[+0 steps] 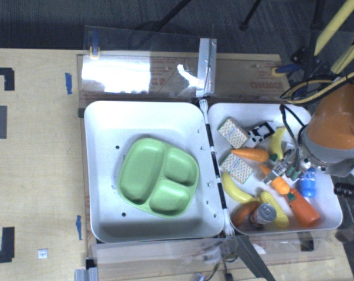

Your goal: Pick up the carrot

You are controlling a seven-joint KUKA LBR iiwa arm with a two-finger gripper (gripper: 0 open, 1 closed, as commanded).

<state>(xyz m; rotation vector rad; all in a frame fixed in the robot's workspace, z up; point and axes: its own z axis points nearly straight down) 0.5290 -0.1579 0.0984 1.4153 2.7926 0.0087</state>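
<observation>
The carrot (251, 154) is a smooth orange taper lying on its side in the upper middle of the right bin (332, 218), pointing left. My gripper (281, 170) hangs over the same bin just right of and slightly below the carrot's thick end, under the orange band of the arm (336, 122). A small orange piece (281, 185) shows directly below the gripper. I cannot tell whether the gripper touches the carrot.
Crowded around the carrot are two tan waffle blocks (234, 132), a banana (238, 189), a corn cob (274, 207), a brown can (259, 214), a red-orange bottle (305, 211) and a blue item (306, 185). The left bin (101, 157) holds a green divided plate (159, 175).
</observation>
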